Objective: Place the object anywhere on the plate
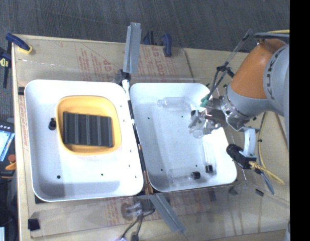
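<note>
Claw [199, 122] hung over right bin [165, 149], near its right wall; finger spread could not be told. Clear plastic object [171, 103] lay in same bin, just up-left of claw, long axis roughly across bin. Yellow plate [88, 103] with dark insert sat in left bin [39, 159], well apart leftward.
</note>
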### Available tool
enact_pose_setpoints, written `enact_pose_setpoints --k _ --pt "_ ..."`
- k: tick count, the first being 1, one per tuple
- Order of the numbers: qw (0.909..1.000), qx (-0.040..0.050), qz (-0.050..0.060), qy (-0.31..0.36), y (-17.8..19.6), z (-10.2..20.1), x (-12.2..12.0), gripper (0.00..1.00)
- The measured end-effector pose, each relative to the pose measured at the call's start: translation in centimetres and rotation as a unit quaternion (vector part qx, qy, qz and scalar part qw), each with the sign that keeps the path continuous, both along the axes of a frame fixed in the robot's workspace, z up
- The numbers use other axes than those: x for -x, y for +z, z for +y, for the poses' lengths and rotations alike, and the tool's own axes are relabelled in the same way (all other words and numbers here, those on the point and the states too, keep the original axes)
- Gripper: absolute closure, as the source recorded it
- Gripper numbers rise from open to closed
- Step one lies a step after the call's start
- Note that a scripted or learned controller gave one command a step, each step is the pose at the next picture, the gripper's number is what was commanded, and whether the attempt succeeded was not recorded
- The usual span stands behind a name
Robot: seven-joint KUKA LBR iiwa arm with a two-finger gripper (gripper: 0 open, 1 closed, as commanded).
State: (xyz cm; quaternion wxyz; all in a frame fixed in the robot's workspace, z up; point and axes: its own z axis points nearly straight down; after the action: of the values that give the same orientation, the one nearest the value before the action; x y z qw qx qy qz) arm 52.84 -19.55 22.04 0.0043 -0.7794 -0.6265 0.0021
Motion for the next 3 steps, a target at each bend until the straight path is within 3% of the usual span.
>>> enact_pose_setpoints --k 1,3 --pt "0.9893 0.0001 -0.001 0.146 0.0 7.8 0.0 1.00" --pt "0.9621 0.0002 -0.003 0.273 -3.0 21.9 -9.8 1.00"
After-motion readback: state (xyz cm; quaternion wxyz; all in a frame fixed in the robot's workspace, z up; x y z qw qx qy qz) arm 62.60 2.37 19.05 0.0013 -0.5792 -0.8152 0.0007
